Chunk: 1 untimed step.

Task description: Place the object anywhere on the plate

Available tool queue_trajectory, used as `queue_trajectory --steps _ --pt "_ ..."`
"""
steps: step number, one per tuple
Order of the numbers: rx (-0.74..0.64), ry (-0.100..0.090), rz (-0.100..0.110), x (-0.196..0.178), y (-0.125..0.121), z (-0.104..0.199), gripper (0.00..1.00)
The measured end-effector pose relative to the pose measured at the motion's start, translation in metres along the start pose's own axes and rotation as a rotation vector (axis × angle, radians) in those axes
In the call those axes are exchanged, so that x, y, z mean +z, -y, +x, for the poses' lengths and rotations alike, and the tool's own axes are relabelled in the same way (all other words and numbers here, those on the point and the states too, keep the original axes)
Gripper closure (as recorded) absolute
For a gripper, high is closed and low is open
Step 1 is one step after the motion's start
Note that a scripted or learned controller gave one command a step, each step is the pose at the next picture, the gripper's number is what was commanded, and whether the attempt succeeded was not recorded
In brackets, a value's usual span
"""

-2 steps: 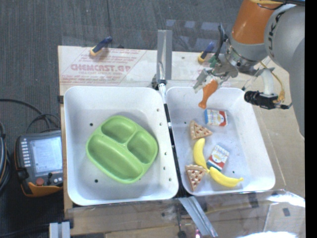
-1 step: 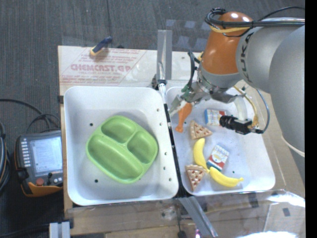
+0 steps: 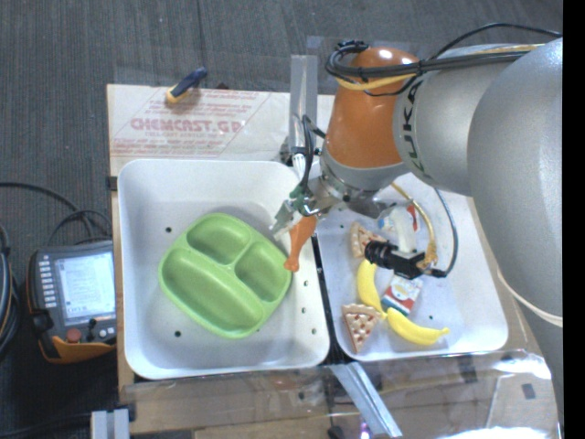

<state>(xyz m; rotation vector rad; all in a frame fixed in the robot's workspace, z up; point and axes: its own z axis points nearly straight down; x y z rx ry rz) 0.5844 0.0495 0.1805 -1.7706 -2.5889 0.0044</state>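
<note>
A green divided plate [image 3: 226, 273] lies in the left bin [image 3: 155, 199]. My gripper [image 3: 300, 218] hangs over the ridge between the two bins, just right of the plate's upper right edge. An orange carrot [image 3: 297, 244] sits between its fingers and dangles downward, tip near the plate's right rim.
The right bin [image 3: 484, 327] holds two bananas [image 3: 367, 284] [image 3: 416, 329], two pizza slices [image 3: 360, 324] [image 3: 363, 239], and a small carton [image 3: 401, 295]. A teach pendant [image 3: 71, 295] sits left of the bench. A blue and yellow clamp [image 3: 186, 84] lies on the board behind the bins.
</note>
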Motion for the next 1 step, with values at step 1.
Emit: queue_trajectory --steps 1 --pt "0.000 -0.001 0.000 0.0000 0.0001 -0.0002 0.00"
